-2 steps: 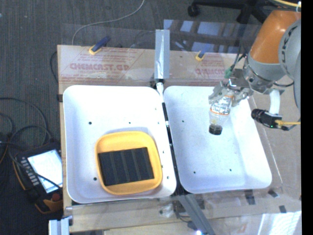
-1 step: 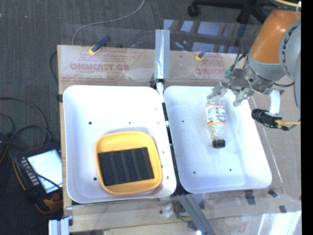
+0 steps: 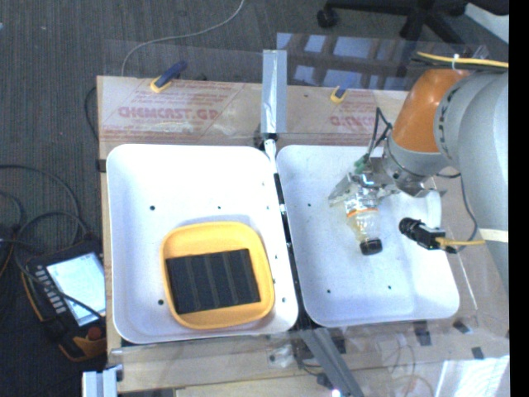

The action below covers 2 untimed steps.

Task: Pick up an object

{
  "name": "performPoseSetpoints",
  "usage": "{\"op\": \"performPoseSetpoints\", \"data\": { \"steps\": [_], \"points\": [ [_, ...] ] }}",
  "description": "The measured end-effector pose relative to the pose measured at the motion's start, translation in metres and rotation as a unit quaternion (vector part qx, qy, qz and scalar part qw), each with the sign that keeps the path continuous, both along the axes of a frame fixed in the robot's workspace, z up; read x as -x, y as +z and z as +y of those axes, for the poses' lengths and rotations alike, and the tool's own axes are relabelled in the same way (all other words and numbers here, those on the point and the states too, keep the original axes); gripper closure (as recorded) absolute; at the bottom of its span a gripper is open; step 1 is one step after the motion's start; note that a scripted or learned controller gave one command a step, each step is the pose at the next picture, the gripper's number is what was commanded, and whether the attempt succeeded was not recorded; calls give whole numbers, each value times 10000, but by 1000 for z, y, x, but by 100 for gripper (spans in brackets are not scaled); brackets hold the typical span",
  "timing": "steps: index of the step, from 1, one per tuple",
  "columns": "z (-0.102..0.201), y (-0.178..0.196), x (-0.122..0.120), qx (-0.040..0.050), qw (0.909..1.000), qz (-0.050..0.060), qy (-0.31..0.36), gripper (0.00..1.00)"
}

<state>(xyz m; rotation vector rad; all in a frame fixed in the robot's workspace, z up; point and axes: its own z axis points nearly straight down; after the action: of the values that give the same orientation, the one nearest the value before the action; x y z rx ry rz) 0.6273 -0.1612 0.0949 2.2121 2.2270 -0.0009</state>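
A small clear bottle (image 3: 362, 216) with an orange band and a black cap (image 3: 370, 245) is in the right bin (image 3: 331, 292), near its middle. My gripper (image 3: 362, 190) is directly over the bottle's upper end, reaching in from the right and touching or nearly touching it. The bottle's top is hidden by the gripper's body. In the left bin (image 3: 149, 180), a yellow tray-shaped object (image 3: 217, 276) with a dark slatted centre lies at the front right.
The raised rims of the two bins meet in a ridge (image 3: 283, 222) between them. A grey upright post (image 3: 273, 89) stands behind that ridge. The arm's grey and orange body (image 3: 446, 114) overhangs the right bin's back right corner.
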Motion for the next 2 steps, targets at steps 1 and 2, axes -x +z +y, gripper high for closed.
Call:
{"op": "performPoseSetpoints", "data": {
  "steps": [1, 2],
  "points": [
    [2, -3, 25, 24, 9993, -73, 364, 0],
    [4, 6, 24, 11, 9993, -77, 367, 100]
  ]
}}
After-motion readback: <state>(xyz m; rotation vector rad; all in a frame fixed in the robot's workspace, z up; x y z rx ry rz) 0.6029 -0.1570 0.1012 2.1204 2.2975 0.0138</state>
